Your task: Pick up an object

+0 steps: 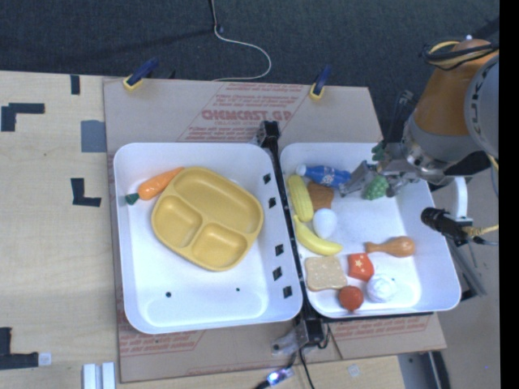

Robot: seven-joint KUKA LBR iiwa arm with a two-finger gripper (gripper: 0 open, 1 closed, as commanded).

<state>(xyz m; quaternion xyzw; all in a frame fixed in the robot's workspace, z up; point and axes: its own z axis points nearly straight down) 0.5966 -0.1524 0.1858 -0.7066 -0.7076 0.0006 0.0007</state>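
The gripper (pixel 375 181) is hanging over the far side of the right bin (pixel 438 294), and its two fingers are squeezing a little green broccoli (pixel 375 188). Using the broccoli as the marker, a blue bottle (pixel 328 173) is lying just to its left, a white egg (pixel 325 221) is sitting below and left of it, and a drumstick (pixel 391 247) is lying below it.

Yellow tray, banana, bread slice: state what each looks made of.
Yellow tray: likely moulded plastic, smooth with a soft sheen, uniform colour, rounded compartment walls.
Banana: probably toy plastic, evenly bright yellow with no blemishes.
Bread slice: looks like matte plastic or foam, flat tan face with a paler crust; too small to tell which.
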